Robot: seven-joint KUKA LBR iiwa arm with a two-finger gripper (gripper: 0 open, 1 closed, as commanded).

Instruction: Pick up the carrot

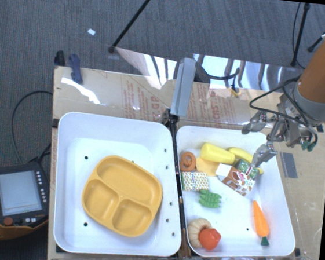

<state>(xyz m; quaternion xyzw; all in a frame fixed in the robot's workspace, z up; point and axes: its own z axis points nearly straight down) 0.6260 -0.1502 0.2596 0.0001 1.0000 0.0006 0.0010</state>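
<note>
The carrot (pixel 261 219) is orange with a small green stalk end. It lies lengthwise near the right wall of the right bin (pixel 286 199), stalk end toward the front. My gripper (pixel 262 156) hangs over the back of that bin, above a small printed carton (pixel 239 181) and well behind the carrot. Nothing is visibly held in it. The grey arm with its orange band (pixel 324 63) comes in from the upper right.
The right bin also holds a yellow piece (pixel 218 154), a donut (pixel 189 160), a checkered pack (pixel 195 181), a green vegetable (pixel 209 199), a bread roll (pixel 197 226) and a red tomato (pixel 211 238). A yellow divided plate (pixel 123 195) lies in the left bin (pixel 73 145).
</note>
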